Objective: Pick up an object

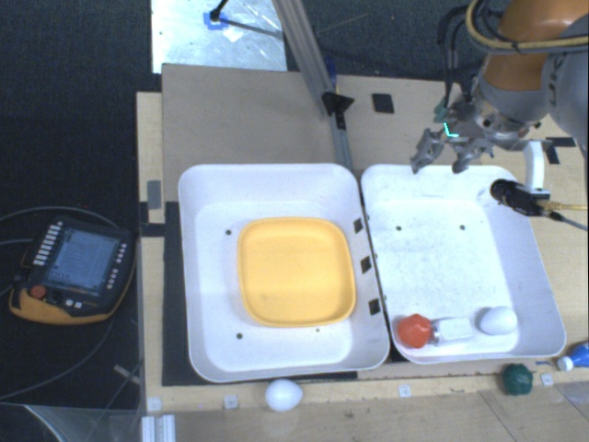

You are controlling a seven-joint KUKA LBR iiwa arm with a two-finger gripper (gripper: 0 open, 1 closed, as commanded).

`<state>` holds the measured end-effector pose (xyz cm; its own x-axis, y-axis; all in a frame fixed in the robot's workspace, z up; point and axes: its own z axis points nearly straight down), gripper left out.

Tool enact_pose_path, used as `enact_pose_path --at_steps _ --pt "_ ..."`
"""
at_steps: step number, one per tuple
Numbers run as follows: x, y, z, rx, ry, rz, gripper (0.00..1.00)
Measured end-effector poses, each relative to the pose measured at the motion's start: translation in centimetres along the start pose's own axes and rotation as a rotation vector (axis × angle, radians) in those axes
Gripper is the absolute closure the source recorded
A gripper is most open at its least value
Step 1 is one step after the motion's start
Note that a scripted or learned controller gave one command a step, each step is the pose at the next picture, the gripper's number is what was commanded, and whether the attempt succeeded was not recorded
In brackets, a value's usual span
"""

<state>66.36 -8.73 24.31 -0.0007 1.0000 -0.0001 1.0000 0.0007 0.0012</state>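
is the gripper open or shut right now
Open. The gripper has its two fingers spread apart with nothing between them, above the far edge of the right bin.

Both bins, the left bin (198, 247) and the right bin (525, 256), appear as smooth white plastic with a slight sheen. The yellow plate (296, 271) has a smooth, matt plastic-like surface. The table (248, 118) top looks like matt tan board, similar to unfinished fibreboard. The red ball (414, 331) is glossy. The white egg-shaped object (498, 320) is smooth and pale. The arm's orange band (543, 12) has a satin finish.
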Motion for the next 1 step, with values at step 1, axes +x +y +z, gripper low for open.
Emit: enact_pose_path --at_steps 1 --pt "0.0 0.0 0.0 0.0 0.0 0.0 0.0"
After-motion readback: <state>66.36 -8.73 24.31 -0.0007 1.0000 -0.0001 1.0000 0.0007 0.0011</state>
